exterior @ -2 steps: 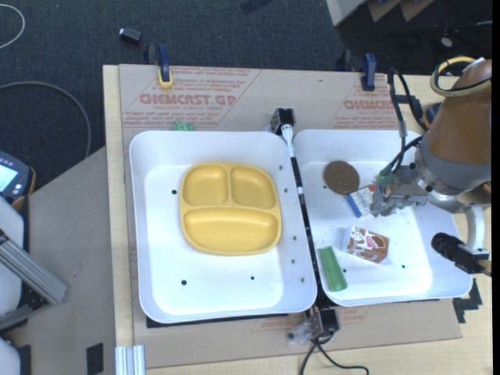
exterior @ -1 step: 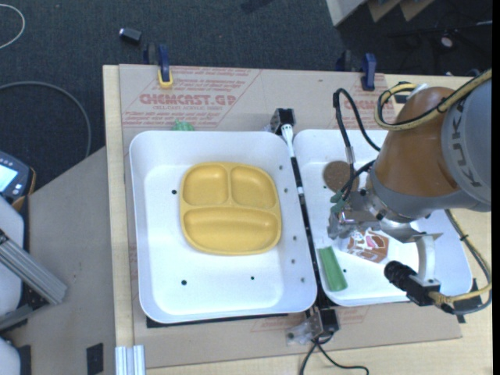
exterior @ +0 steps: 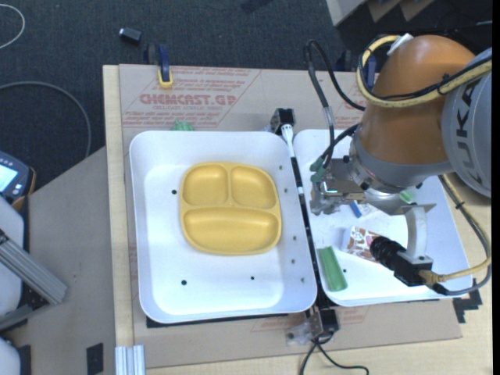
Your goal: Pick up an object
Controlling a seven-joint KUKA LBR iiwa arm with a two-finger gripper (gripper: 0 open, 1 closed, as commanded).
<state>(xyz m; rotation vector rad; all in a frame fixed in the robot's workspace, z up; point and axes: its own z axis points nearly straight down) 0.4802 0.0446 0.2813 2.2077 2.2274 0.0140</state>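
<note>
A yellow divided plate (exterior: 230,208) lies in the middle of the left bin (exterior: 156,272). In the right bin (exterior: 367,287), a green bar (exterior: 333,269) rests near the front left corner. Just behind it lies a small red and white packet (exterior: 360,241). My gripper (exterior: 332,195) hangs low over the left part of the right bin, under the orange wrist band. A small blue thing (exterior: 355,208) peeks out beside it. The arm hides much of the right bin's floor.
The wall between the two bins (exterior: 301,209) runs just left of the gripper. Both bins sit on a cardboard sheet (exterior: 195,92) with a yellow and blue clamp (exterior: 163,65) at its back edge. Cables loop around the wrist.
</note>
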